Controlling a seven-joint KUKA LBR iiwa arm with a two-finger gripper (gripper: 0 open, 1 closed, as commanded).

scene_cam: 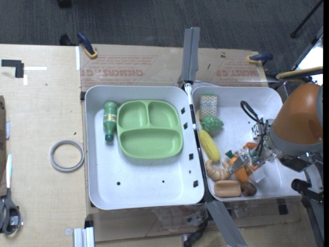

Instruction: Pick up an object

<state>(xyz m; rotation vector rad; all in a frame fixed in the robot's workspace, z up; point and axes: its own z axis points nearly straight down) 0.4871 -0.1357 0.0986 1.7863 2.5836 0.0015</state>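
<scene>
Among right-bin toys (226, 174), end effector (245, 161), half hidden, fingers indistinct.

The grey KUKA arm with the orange band (303, 115) enters from the right side and bends down toward the left. Its two-finger gripper (245, 161) is low, at the end of a thin wrist with cables, and points to the left.
</scene>
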